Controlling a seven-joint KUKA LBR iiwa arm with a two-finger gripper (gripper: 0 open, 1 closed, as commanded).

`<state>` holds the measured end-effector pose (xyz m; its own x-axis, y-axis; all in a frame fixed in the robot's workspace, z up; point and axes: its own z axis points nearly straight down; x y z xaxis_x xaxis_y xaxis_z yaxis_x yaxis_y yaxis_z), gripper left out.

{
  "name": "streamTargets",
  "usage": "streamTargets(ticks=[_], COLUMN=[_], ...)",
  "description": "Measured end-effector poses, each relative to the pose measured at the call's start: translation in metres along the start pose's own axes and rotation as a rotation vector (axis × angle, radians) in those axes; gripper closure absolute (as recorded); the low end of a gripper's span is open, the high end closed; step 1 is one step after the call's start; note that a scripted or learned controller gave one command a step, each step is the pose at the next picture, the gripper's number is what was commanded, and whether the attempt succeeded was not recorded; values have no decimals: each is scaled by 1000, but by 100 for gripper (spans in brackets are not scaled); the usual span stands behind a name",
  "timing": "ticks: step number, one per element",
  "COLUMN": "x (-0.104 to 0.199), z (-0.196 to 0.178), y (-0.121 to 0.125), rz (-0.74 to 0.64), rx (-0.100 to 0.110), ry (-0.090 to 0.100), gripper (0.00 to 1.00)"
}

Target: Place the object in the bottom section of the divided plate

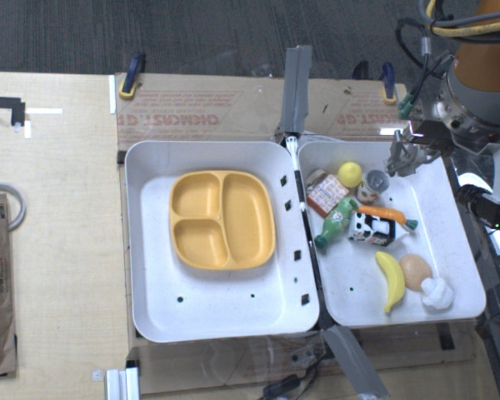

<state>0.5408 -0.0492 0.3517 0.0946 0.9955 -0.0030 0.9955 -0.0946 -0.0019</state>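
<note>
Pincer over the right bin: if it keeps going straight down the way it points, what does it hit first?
Probably the small jar, which sits just below-left of the pincer near the yellow ball. Depth is unclear from this slanted view, so it could land on the right bin floor beside it.

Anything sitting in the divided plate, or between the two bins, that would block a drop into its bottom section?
Nothing visible lies in the yellow divided plate. Between the bins, only their raised rims stand; the gripper must carry over them.
</note>
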Motion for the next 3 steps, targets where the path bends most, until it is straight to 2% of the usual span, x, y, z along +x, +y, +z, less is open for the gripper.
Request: streamTargets(ticks=[1, 2, 3], x=[-22, -150, -159], z=[22, 23, 37], y=[-39, -46, 42], rz=[378, 684, 1118], rx=[4, 3, 3], ry=[-1, -1, -1], gripper=[100, 100, 100])
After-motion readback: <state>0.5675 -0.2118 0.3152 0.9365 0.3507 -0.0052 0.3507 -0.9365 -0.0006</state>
